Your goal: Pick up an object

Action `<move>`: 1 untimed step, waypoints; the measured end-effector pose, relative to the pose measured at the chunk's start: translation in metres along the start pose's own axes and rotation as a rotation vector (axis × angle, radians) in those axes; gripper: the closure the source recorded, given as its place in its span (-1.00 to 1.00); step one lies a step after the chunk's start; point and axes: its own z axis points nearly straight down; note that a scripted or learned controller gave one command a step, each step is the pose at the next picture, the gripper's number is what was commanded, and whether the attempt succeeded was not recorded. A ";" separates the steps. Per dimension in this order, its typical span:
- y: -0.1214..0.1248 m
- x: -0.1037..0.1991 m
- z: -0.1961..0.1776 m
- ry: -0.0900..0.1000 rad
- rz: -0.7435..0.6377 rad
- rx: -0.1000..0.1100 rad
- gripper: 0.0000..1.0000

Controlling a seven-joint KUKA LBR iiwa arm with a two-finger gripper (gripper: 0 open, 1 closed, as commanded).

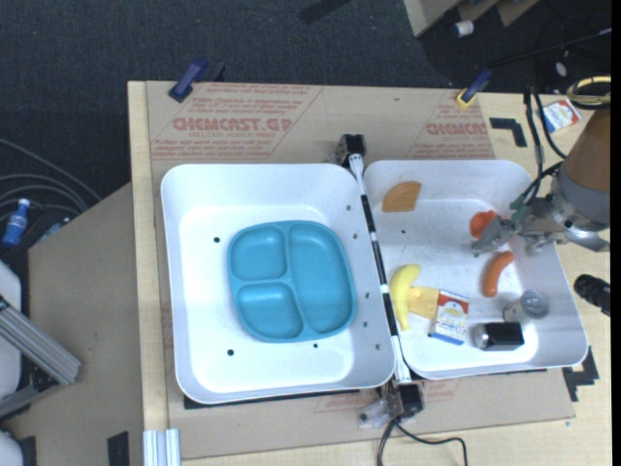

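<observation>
While my hand (506, 229) hovers low in the right bin (558, 352), I cannot tell how it is set. I see the sausage (496, 272) just below it, a tomato (482, 223) beside it.

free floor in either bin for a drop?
Left bin: bare strip all round the blue divided plate. Right bin: bare middle between orange chip and banana; crowded at the near edge and by the end effector.

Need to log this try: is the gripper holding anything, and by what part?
Cannot tell. The gripper sits low over the right bin between the tomato and the sausage.
</observation>
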 end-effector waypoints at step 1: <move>0.097 -0.017 0.066 0.004 -0.004 -0.001 -1.00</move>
